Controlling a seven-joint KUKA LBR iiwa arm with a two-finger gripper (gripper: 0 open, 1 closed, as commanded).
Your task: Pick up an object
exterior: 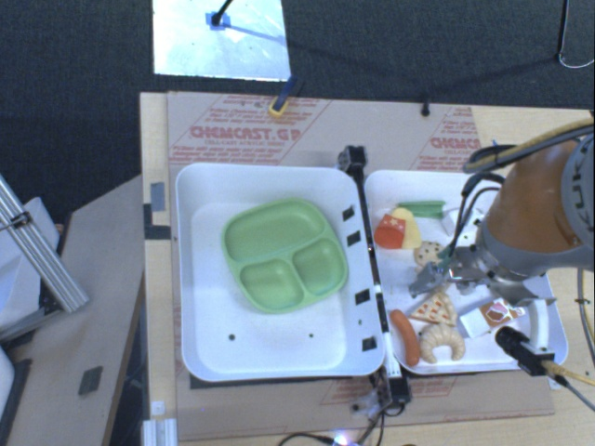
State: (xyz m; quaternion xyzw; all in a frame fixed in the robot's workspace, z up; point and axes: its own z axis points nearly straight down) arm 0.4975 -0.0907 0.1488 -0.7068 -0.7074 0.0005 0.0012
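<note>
- Camera view, as I see it from my station: two shallow white bins side by side on the bench, left bin [200,277] and right bin [381,189].
- Left bin: one green divided plate [284,254], three compartments, lying flat near the middle.
- Right bin, my pick candidates: a red and yellow toy piece [395,229] at upper left; a green strip [423,208] just above it; a small speckled cookie [428,253] below these; a pizza slice [435,308] at centre; a sausage [405,335] and a croissant [442,342] near the front wall, just beside each other; a white card [471,322] to the right of the slice.
- Arm [535,216]: grey with an orange band, reaching in from the right over the right bin.
- Gripper [433,276]: low over the bin, between the cookie and the pizza slice. I cannot tell how it is set, nor whether it has any item.
</note>
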